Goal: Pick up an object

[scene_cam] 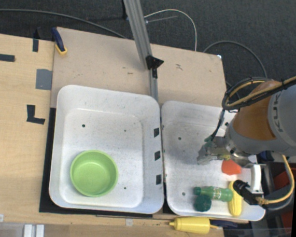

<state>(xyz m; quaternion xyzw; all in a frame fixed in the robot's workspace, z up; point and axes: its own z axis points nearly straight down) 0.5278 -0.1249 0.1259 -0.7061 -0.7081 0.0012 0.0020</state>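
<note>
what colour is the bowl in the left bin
The bowl is light green, seen clearly in the camera view, near the front of the left bin.

Dark carpet floor (241, 20), tan wooden bench (13, 107), loose cables (173, 13)

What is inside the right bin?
In the right bin lie a green bottle, a yellow thing and an orange thing. The arm covers the bin's right part.

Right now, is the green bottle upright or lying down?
Lying down: the green bottle stretches sideways across the right bin's floor, beside a yellow object.
</note>
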